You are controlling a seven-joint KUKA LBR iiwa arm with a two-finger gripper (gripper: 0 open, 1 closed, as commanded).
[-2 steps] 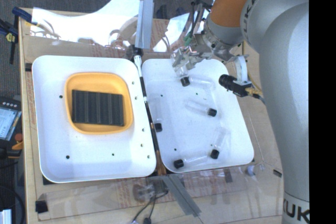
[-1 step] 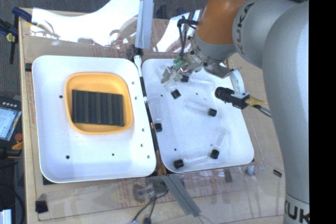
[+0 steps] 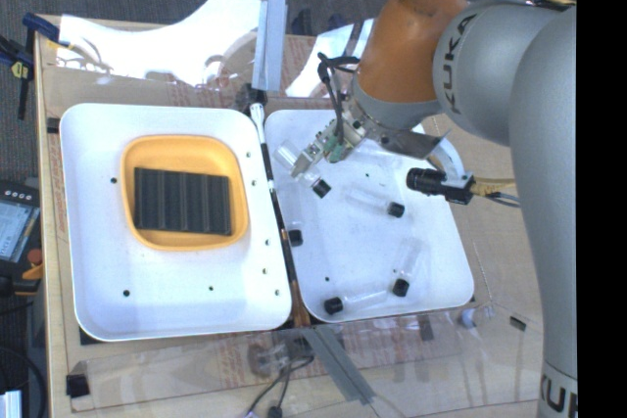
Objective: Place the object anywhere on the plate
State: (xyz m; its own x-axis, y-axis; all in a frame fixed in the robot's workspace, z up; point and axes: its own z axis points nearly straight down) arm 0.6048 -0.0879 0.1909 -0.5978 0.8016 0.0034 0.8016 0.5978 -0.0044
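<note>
Arm: the grey KUKA arm (image 3: 490, 64) reaches in from the right, over the right bin (image 3: 446, 281).
Claw: the claw (image 3: 312, 163) hangs above the upper-left part of the right bin; it is small and blurred, and I cannot tell how it stands or whether it has hold of anything.
Objects: several clear tubes with black caps lie scattered in the right bin, one of them (image 3: 376, 202) near the middle and others (image 3: 364, 299) along the near wall; which is the task's thing I cannot tell.
Plate: the yellow plate (image 3: 183, 157) with a dark ribbed insert sits in the left bin (image 3: 98, 299), well apart from the claw.
Progress: no tube lies on the plate, so by my judgement the placing is not yet done; a sure grasp, the carry across the divide and the release all seem left.
</note>
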